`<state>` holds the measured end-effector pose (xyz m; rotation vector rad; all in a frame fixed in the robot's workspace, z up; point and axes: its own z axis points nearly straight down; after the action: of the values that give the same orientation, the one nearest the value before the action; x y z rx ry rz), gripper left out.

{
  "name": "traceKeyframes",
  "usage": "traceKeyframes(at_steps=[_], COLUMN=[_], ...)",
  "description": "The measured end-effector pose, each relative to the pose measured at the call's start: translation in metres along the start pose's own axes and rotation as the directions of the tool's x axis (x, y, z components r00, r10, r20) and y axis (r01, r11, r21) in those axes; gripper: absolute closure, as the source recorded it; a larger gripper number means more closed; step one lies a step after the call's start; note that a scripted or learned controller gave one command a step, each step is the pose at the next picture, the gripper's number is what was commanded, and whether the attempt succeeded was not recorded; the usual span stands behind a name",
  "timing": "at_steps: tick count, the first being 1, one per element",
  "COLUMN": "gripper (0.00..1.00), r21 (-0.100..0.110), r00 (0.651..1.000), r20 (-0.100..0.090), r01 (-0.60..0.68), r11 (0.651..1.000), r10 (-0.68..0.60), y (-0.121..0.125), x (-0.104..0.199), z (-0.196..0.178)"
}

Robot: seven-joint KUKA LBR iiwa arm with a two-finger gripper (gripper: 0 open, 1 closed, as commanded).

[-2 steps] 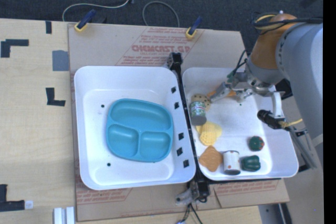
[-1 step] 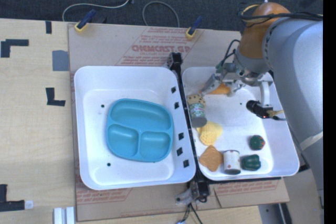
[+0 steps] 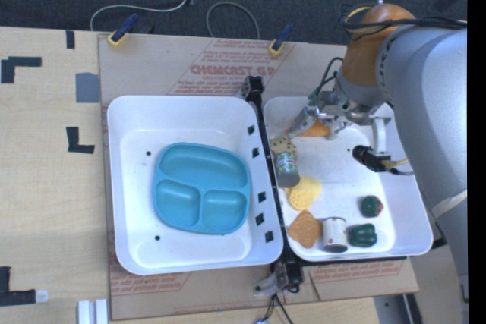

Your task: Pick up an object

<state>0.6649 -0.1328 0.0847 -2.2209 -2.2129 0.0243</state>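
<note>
Objects lay loose in the right bin [image 3: 422, 237]: an orange piece [image 3: 317, 130] at twelve o'clock, just below the gripper [image 3: 328, 114]. Whether the gripper was wide or narrow I could not tell. Nothing appeared lifted; the pickup remained undone.

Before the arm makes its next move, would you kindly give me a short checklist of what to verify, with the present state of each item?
1. Gripper is over the right bin, near its far edge: ok.
2. A target sits within reach: an orange piece lies right at the gripper: ok.
3. Something is held between the jaws: cannot tell, the wrist hides them.
4. Other objects lie apart from the gripper: small bottle, yellow piece, white can are nearer the front: ok.
5. Blue divided tray lies alone in the left bin, away from the arm: ok.
</note>
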Motion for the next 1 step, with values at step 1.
traceKeyframes(at_steps=[1], gripper=[0.00], r21=[0.000], r00=[1.000], r20=[0.002], r01=[0.002], r11=[1.000], r10=[-0.002], y=[-0.0001], x=[0.0324], z=[0.0003])
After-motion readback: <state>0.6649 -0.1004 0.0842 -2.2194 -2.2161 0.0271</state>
